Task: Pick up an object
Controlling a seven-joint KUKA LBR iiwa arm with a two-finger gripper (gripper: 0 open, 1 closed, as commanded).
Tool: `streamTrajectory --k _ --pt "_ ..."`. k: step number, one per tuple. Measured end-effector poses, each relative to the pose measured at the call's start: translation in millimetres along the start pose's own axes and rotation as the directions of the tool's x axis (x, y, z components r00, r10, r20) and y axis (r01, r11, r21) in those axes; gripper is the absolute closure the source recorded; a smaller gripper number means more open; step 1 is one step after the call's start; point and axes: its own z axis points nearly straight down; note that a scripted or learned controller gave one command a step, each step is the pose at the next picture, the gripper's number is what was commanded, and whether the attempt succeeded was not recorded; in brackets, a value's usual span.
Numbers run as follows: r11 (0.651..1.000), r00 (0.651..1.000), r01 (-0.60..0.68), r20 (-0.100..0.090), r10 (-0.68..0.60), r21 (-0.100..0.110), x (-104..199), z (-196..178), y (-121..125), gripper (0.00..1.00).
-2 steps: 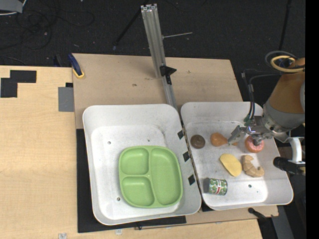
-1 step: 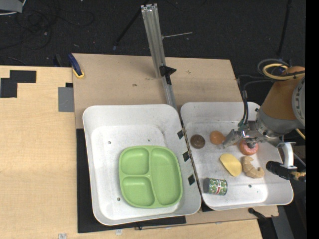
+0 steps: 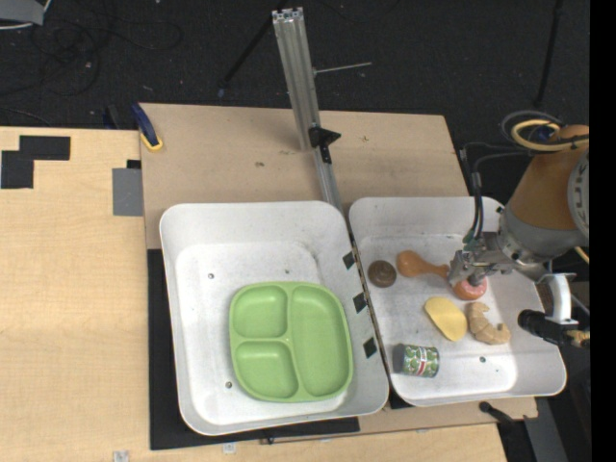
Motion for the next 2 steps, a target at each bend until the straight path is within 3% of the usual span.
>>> streamTrajectory --k 2 --pt "1.0 1.0 0.003 -0.002 -0.003 0.0 -14.1 -123.2 7.3 1.0"
